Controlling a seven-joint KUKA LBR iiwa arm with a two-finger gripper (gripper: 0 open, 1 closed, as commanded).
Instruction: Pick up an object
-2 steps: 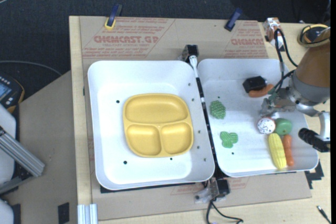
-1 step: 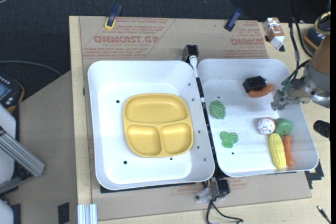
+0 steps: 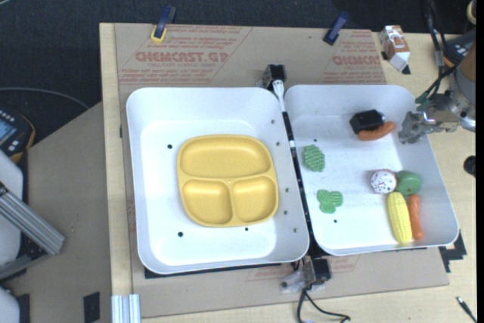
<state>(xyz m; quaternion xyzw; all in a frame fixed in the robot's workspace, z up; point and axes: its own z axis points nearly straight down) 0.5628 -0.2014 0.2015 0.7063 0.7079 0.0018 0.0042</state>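
One sausage (image 3: pixel 376 132) lies just left of the jaws (image 3: pixel 414 128), whose opening I cannot tell.

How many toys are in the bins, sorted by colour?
Green: 3, the leafy piece, the broccoli-like piece and the round green one
Orange: 2, the sausage-like piece and the carrot
Yellow: 2, the corn and the divided plate
Black: 1, the block
White speckled: 1, the ball
Total: 9
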